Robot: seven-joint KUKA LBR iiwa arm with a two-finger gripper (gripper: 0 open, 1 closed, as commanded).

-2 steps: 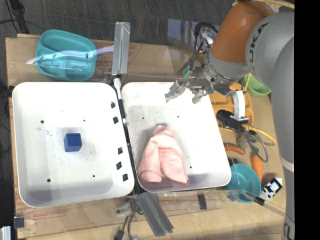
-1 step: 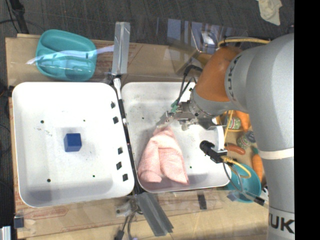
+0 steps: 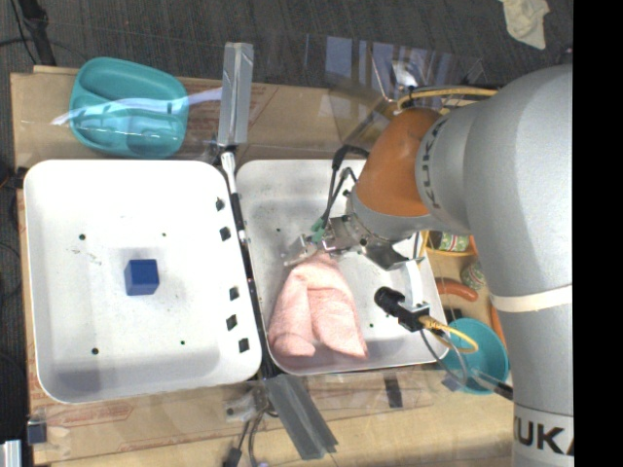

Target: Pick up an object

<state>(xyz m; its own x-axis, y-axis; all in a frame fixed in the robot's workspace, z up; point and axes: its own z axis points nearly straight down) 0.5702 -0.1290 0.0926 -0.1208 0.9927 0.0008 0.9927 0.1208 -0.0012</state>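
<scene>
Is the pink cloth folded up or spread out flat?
Folded. The pink cloth lies bunched in thick rolled lobes in the right bin, not spread flat.

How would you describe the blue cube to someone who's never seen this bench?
Find the two white bins side by side and take the left bin. Near its middle sits a small blue cube, alone on the floor. It is solid dark blue and boxy, unlike the soft pink cloth in the other bin.

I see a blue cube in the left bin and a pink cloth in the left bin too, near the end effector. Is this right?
Not quite. The camera view shows the pink cloth in the right bin, near the end effector. The blue cube does lie in the left bin.
</scene>
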